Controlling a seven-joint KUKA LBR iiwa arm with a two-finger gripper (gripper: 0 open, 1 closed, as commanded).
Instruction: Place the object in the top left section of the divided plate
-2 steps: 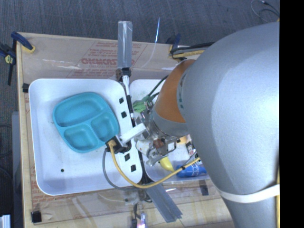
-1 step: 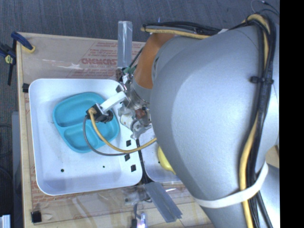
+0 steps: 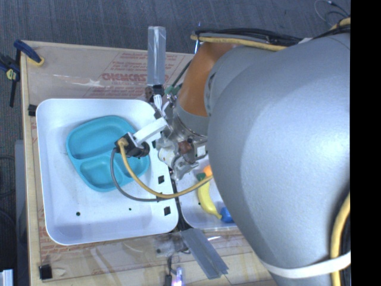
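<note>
The bulky, smooth grey robot arm [image 3: 280, 154] carries an orange band [image 3: 193, 91] above its wrist; a looping yellow cable [image 3: 128, 180] trails from what seems the cluttered metal-and-white wrist assembly [image 3: 175, 145].

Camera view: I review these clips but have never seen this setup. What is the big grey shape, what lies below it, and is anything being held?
The one camera looks down at a slant on a bench with two shallow white bins. The grey shape is a robot arm reaching in from the right; it covers most of the right bin. Its gripper, with a yellow cable looping off it, sits over the divide between the bins. The left bin holds a blue divided plate. In the right bin a yellow banana-like object peeks out under the arm. I cannot see whether anything is held.
</note>
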